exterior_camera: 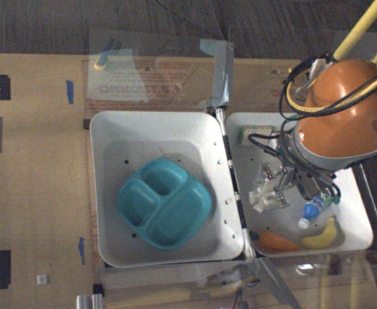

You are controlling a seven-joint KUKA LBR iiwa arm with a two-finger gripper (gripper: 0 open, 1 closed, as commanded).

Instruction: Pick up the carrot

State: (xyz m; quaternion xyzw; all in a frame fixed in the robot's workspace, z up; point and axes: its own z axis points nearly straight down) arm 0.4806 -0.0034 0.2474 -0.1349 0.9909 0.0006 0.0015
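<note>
The carrot [277, 241], orange and tapered, lies along the front wall of the right bin [362, 192], near its front left corner. My gripper [271, 187] hangs over the left middle of that bin, behind the carrot and apart from it. It is open, with nothing between its fingers. The arm's orange band and grey wrist hide the bin's back right part.
A yellow banana [321, 235] lies just right of the carrot, and a small blue-capped bottle [311, 211] sits behind the banana, close to the wrist. The left bin [111, 140] holds a teal divided plate [165, 202]. Cables loop around the wrist.
</note>
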